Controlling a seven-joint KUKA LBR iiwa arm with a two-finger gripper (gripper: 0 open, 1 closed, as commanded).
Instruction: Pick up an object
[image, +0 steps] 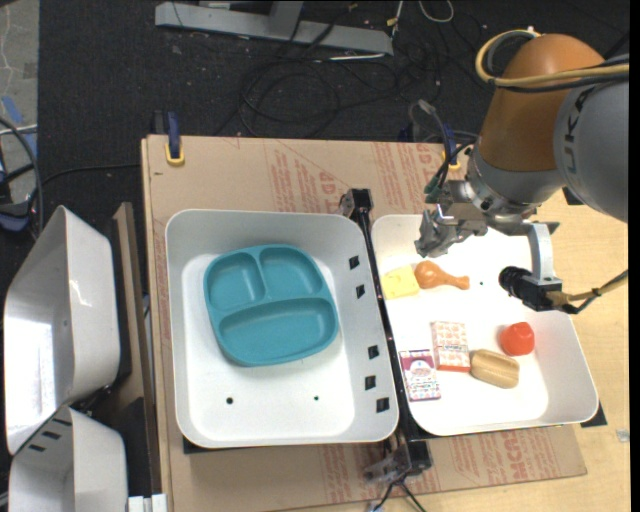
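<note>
on a bench of flat brown cardboard (300, 170), two shallow white bins with rounded corners and a smooth, slightly glossy look, side by side. in the left bin (200, 400), a teal plate (270, 303): a rounded rectangle of matte plastic, split by raised ridges into two small far compartments and one wide near one, lying flat and turned a little off square. in the right bin (545, 400), a scatter of small toy-like pieces. at the far left, a yellow wedge (401, 283), squarish and soft-edged, close to the bin's left wall. just right of it, nearly touching, an orange drumstick (441, 277), bulbous at its left end and tapering to a thin knobbed handle that points right. nearer, two small printed cartons, flat and boxy: one (449, 345) with red and white panels, the other (419, 374) pink and white, just left of it and nearer, by the bin's left wall. right of those, a tan loaf-shaped lump (494, 368) with a smooth rounded top, and just beyond it a small, glossy, roundish red piece (517, 338). over the far left part of the right bin, reaching in from the right, the gripper (440, 238), grey, metallic and angular, hanging close above the drumstick's far side. open or closed: impossible to tell from this angle.
</note>
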